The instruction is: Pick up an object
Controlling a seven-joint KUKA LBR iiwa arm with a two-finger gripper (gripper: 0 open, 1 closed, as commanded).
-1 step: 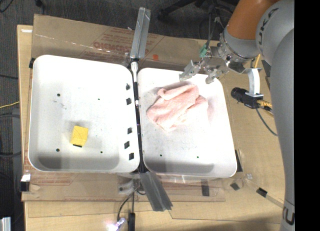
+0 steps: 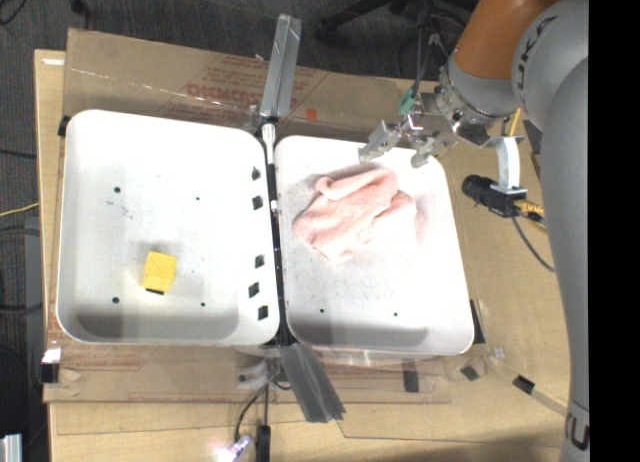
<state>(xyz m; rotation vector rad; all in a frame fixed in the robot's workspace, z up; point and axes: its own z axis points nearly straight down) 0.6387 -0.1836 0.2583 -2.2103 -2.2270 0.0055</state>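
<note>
Right now my jaws [image 2: 403,144] hang spread and empty over the far edge of the right bin [image 2: 440,320], with one finger [image 2: 377,140] on the divider side and the other toward the outer wall. Just below them lies a pink cloth [image 2: 350,212], crumpled into a soft heap in the far half of that bin. It is the nearest thing to grab, so I judge it my target. A yellow block [image 2: 159,271] sits well apart in the left bin [image 2: 90,140], and I leave it alone.

To do this well, I should come forward over the thickest fold of the cloth, not its thin fringe, and go down straight. Cloth flattens and slips, so I want the fingers wide on the way in, pressed low enough to gather a real bunch, then closed firmly before lifting. The bin's far rim is close, and I must not clip it going down.
</note>
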